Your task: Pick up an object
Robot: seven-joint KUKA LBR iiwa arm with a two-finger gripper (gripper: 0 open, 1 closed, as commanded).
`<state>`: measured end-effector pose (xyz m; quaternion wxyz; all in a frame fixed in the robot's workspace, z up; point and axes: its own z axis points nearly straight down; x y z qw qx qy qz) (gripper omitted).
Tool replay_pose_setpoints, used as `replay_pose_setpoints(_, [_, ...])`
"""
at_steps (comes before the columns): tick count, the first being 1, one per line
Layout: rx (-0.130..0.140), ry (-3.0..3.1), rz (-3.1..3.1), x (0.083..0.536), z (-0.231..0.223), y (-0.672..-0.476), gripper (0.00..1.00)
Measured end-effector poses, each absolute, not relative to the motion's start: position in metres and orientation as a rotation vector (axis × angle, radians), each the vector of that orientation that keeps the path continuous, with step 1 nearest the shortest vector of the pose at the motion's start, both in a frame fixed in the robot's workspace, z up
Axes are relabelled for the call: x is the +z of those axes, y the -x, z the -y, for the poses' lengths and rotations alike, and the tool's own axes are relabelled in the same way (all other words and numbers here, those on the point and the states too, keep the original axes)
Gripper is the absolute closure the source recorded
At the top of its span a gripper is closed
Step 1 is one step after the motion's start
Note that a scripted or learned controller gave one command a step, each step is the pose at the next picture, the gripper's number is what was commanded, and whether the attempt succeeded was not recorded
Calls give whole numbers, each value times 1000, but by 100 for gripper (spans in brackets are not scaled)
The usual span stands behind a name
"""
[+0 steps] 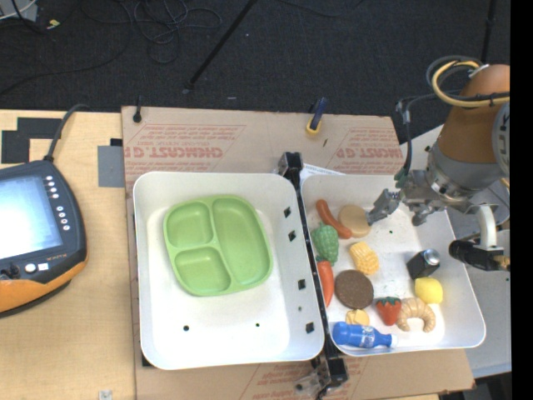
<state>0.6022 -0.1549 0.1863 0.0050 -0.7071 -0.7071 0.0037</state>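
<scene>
Nearest edge: a sheet of brown printed cardboard (275, 144) lies on the tan bench (67, 340) and bears two shallow white bins side by side, touching along a black clamp strip (306, 248).

Left bin (216, 332): one green divided plate (218, 244) with three compartments, lying flat toward the far-left part.

Right bin (466, 327): the pickable objects, one of each. Near row: one blue bottle (361, 335) on its side; one croissant (416, 313); one strawberry (389, 308); one yellow lemon (429, 290). Middle: one brown round cookie (354, 288); one carrot (326, 282) along the left wall; one corn cob (365, 259); one black can (423, 262). Far part: one green leafy vegetable (326, 242); one sausage (331, 217); one tan round piece (354, 218) just beside it.

Gripper (391, 202): above the far part of the right bin, near the tan round piece; nothing is seen between its parts; whether clenched or released cannot be told. The arm (470, 132) enters from the right.

Left of the bins: one handheld control pendant (33, 227) with a lit screen. Far edge: one blue-and-yellow clamp (316, 117) on the cardboard; beyond, dark carpet (250, 40) with loose cables.
</scene>
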Motion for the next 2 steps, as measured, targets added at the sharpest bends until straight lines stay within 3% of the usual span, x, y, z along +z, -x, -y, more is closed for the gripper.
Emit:
replay_pose_setpoints(1, [1, 2219, 2222, 192, 155, -605, 0])
replay_pose_setpoints(2, [6, 2214, 2221, 137, 158, -613, 0])
